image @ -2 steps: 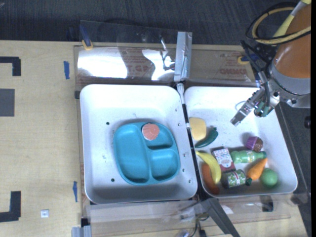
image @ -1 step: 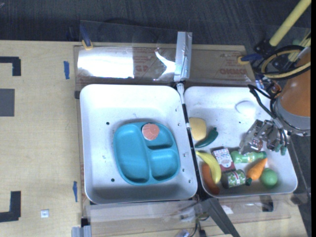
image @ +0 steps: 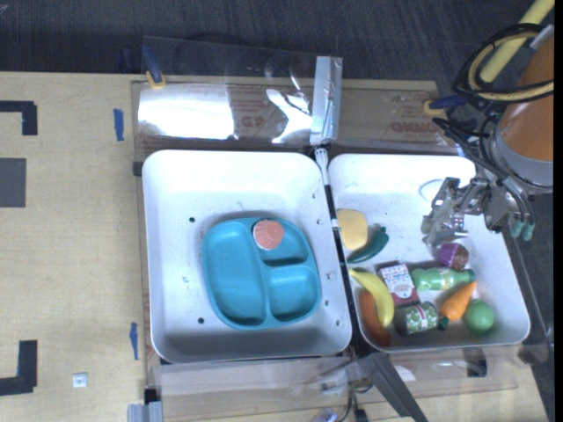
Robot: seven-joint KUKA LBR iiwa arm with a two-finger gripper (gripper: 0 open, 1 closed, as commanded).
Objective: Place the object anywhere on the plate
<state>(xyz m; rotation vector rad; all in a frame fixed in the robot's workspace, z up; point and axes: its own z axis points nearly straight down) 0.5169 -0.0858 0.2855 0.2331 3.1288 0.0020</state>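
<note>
Now | end effector (image: 444,222) grip state unclear, over purple toy (image: 453,255) | banana (image: 376,292), carrot (image: 456,302) nearby

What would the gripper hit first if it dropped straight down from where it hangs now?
Probably the small purple item, which lies just below the gripper in the right bin; depth is hard to judge from this slanted view.

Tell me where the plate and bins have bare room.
Plate: large left compartment and lower right one bare; the pink disc fills the upper right. Right bin: bare along the far wall; toys crowd the near half below the gripper.
</note>
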